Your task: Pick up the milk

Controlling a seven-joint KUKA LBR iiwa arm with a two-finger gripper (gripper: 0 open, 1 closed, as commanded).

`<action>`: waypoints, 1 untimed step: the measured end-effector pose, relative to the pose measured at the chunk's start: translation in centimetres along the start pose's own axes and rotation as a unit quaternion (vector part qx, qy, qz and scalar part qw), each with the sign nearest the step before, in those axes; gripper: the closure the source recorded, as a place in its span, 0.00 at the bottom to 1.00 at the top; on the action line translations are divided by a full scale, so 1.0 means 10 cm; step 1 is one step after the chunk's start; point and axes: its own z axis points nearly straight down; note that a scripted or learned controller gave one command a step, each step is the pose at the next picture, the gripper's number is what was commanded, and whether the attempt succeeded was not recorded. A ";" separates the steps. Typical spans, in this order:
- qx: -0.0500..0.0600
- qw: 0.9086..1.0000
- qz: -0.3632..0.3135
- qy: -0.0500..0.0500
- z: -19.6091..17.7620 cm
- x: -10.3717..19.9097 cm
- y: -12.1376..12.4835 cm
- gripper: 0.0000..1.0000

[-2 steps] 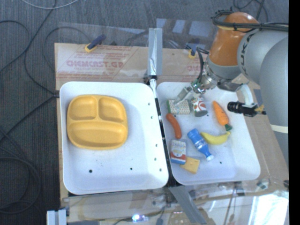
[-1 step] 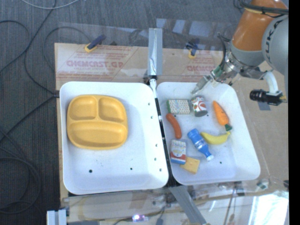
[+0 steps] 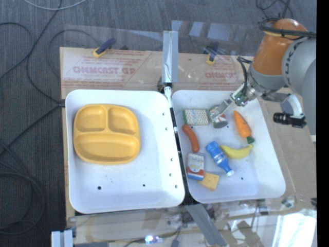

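Reaching in over the right bin (image 3: 267,153), the end effector (image 3: 220,115) hangs low near the bin's back wall. Its two fingers look a little apart, and there is nothing between them. A small grey thing (image 3: 220,122) sits just under the tips, but it is too small to name.

The milk (image 3: 195,167) is a little carton with a red and white front. It lies near the front of the right bin, close to the wall shared with the left bin (image 3: 103,189). So the milk is well apart from the end effector.

Lots of things crowd around the milk. A yellow cheese wedge (image 3: 209,181) touches its corner. A blue bottle (image 3: 219,158) lies just beside it. A sausage (image 3: 190,138) sits just behind it, and a banana (image 3: 237,151) is beyond the bottle.

I think things could go wrong here. The fingers might close on the cheese or the bottle by mistake, because they sit so near. The carton lies flat, so the fingers could slip over it. The bin wall is close too, and a finger might bump it. A checked packet (image 3: 196,117) and a carrot (image 3: 242,125) lie by the end effector and could get pushed.
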 end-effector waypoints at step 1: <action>-0.002 1.000 -0.008 -0.001 -1.97 -0.21 -0.11 0.00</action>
